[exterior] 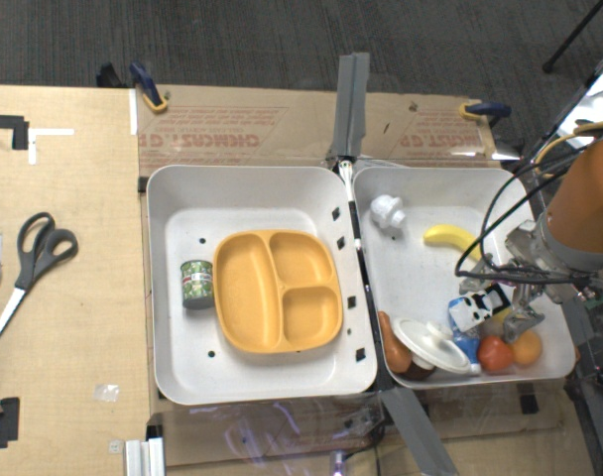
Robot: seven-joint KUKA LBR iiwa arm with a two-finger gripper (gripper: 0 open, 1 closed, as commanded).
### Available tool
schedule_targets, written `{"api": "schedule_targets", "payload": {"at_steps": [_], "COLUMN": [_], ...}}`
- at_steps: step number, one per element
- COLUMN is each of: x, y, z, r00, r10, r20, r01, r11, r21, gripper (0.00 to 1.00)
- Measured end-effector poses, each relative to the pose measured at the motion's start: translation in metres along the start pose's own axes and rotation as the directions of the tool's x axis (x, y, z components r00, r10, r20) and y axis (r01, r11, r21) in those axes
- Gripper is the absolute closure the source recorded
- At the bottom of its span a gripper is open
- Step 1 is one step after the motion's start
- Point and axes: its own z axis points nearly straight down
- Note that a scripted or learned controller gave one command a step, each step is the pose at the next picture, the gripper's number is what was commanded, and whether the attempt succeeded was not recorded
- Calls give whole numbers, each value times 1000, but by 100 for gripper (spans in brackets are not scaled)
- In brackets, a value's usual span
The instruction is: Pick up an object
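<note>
Camera view: gripper (508, 305) low in right bin (421, 191), near its right wall, over blue-and-white item (477, 310); cannot tell finger state. Tomato (496, 355), orange fruit (527, 347), white lid (432, 345) crowd front right corner. Banana (450, 236) long axis left-right, curved, mid-bin, open room around it. White knob-like object (387, 211) near the bin's left wall. Left bin (173, 266): yellow divided plate (278, 291), small can (196, 284) touching its left edge. Scissors (32, 256) on surface, well apart.
</note>
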Motion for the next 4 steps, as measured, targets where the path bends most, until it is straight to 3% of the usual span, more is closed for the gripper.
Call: {"api": "schedule_targets", "payload": {"at_steps": [1, 2, 3, 4], "x": [6, -21, -23, -58], "y": [22, 73, 73, 99], "z": [7, 5, -5, -88], "r00": [994, 984, 984, 974], "r10": [113, 180, 179, 228], "r20": [10, 16, 18, -4], "r01": [-113, -180, -179, -228], "r11": [994, 983, 984, 974], "r21": [11, 15, 15, -3], "gripper": [0, 0, 100, 100]}}
